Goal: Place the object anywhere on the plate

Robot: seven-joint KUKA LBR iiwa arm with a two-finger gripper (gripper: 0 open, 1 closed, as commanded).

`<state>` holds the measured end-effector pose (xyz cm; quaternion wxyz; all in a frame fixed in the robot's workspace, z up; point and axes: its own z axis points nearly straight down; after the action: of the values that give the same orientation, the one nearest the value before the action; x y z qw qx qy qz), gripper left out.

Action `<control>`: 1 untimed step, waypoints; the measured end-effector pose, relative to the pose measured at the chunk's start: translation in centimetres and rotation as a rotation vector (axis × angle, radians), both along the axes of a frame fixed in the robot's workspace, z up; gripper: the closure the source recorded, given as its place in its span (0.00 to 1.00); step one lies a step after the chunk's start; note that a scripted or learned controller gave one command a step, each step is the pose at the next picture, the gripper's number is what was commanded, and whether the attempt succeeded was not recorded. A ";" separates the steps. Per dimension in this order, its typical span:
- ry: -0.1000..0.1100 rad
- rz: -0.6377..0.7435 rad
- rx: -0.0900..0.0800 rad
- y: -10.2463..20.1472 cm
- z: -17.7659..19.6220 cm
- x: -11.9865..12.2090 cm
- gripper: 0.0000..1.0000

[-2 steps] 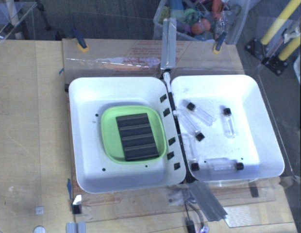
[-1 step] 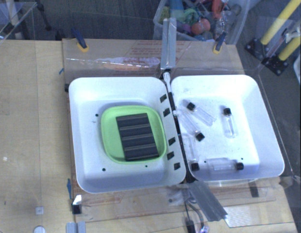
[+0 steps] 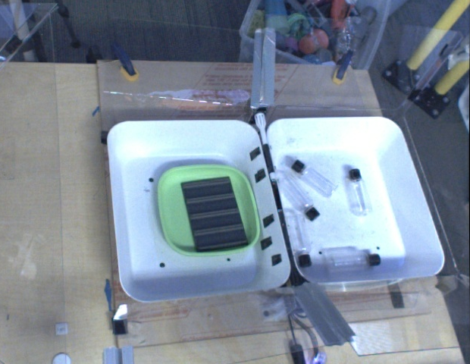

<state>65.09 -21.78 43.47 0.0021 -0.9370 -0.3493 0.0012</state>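
A light green square plate (image 3: 170, 205) lies in the left white bin (image 3: 129, 203), a little right of the bin's middle. A black ribbed rectangular block (image 3: 214, 214) rests flat on the plate and covers most of its centre. Several clear plastic vials with black caps lie scattered in the right white bin (image 3: 402, 203): one (image 3: 311, 176) near the upper left, one (image 3: 357, 192) to the right, one (image 3: 299, 200) by the inner wall, and one (image 3: 338, 258) along the front wall.
The two bins meet at a central ridge with black clips (image 3: 264, 203). A clear tub of coloured toys (image 3: 314, 14) stands behind the bins. Bare wooden bench (image 3: 45, 203) stretches to the left.
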 end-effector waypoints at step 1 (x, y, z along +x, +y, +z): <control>-0.003 0.004 -0.003 0.1 0.0 0.5 0.00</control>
<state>65.55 -21.67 43.48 0.0001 -0.9364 -0.3510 0.0002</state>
